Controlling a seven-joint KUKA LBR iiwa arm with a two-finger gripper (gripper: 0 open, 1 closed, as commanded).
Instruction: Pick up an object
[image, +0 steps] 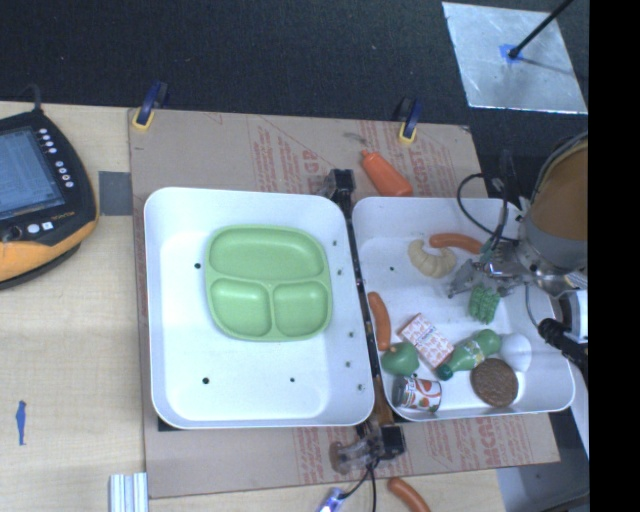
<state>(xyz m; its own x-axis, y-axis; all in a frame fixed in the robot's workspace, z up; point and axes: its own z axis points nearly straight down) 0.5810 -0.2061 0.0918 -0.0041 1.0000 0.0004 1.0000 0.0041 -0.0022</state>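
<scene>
Your tool sits low in the right white plastic bin, reached in from the right edge. Its metal fingers look spread, one prong angling left toward the bin's middle and the other nearer the arm, and a small green ridged plastic toy lies right beneath them. You cannot tell from this slant whether the prongs actually straddle that toy or merely hang over it, so do not count it as held.

That green toy is the nearest candidate: it sits directly under the tool, slightly toward the near side of the bin, with its long axis running roughly away from you and toward you. If you are going for it, the move is mostly a straight drop and a close, with the prongs crossing its short side.

Other pieces lie further off. A pale curved croissant-shaped toy and a slim orange sausage-like toy sit to the left and far side of the tool. A green bottle-shaped toy and a round brown disc lie toward the near edge, close together. A red-and-white patterned packet rests left of the bottle.

The left white bin carries a pale green divided plate, well apart from the tool.
</scene>
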